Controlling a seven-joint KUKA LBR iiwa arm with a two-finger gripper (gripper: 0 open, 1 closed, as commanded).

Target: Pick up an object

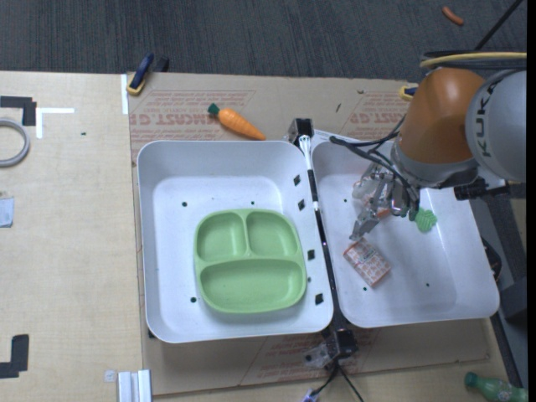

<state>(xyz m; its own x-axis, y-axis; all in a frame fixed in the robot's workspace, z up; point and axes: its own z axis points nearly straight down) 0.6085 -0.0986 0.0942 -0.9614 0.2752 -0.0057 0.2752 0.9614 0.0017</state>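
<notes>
In the right bin (452, 296) a small flat packet (368, 263) with a red and white pattern lies on the floor, left of the middle. A small green object (425, 219) rests further right, near the arm. My gripper (366, 224) hangs from the orange-banded wrist (440, 115) and points down and to the left. Its tip stands just above the packet's upper left corner. Nothing shows as held.
The left bin (167, 249) holds a green divided plate (249, 261). A toy carrot (237, 121) lies on the cardboard behind the bins, and a blue-and-yellow item (141, 72) sits further left. A black clip (301, 130) stands at the bins' shared rear corner.
</notes>
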